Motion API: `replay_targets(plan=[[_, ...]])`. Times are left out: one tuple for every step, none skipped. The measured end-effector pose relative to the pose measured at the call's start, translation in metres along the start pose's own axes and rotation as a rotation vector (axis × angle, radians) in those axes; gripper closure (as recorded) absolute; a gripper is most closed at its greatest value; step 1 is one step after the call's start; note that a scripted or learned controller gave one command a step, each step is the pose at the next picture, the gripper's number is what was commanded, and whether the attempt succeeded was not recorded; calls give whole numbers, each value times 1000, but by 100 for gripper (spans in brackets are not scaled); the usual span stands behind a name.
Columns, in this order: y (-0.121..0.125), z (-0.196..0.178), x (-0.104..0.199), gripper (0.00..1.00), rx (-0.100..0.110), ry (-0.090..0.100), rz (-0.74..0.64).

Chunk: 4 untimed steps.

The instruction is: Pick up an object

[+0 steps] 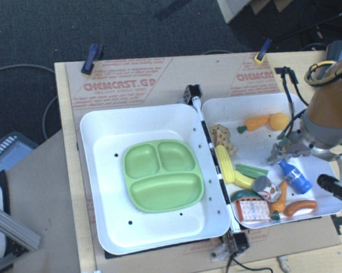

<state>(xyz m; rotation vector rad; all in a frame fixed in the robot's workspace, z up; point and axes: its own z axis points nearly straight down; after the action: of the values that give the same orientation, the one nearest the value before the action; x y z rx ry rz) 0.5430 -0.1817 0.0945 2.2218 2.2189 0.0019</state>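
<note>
Blue bottle (295,177) just below the claw (285,151) in the right bin (239,105), claw's opening cannot be told, green pepper (251,171) beside, corn cob (225,164) beyond, orange toy (265,122) above, green divided plate (162,175) far left.

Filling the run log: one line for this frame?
hand over right bin | above blue bottle | nothing seen held | green plate in left bin
</note>
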Motion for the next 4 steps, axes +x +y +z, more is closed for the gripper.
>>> replay_targets(plan=[[-63,-111,12,100,1,-1,-1],[-18,-101,39,100,0,-1,-3],[24,-146,90,100,0,0,-3],[56,-137,156,100,0,0,-3]])
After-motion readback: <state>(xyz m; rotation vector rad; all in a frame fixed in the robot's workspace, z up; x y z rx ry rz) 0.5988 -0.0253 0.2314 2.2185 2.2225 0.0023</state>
